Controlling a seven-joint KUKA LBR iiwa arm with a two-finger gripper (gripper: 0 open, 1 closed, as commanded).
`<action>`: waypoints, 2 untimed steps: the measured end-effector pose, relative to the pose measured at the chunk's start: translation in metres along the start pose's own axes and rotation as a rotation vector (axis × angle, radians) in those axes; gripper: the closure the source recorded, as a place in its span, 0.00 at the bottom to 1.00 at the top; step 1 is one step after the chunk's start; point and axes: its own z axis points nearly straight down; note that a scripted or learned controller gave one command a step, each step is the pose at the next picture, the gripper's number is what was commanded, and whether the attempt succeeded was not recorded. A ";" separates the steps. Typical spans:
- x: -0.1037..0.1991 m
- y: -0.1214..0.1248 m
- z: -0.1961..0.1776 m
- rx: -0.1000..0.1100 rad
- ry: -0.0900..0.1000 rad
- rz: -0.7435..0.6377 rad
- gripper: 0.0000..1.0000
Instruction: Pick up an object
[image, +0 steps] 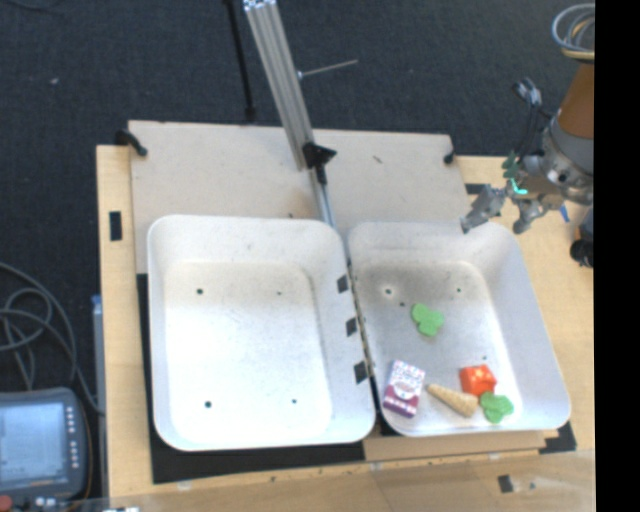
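Gripper (505, 208) above the right bin's (520, 270) far corner

Fingers seemingly spread, holding nothing; green piece (428, 320), red block (477, 379) and carton (403, 388) lie below.

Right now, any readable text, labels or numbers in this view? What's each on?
No text can be read.
Small purple and white carton in the right bin: printed face, too blurred to read.
Screen device at lower left: display too small to read.
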 end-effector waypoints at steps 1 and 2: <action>0.000 0.001 -0.003 -0.004 -0.003 -0.002 0.00; 0.007 -0.005 0.052 0.001 -0.001 -0.003 0.00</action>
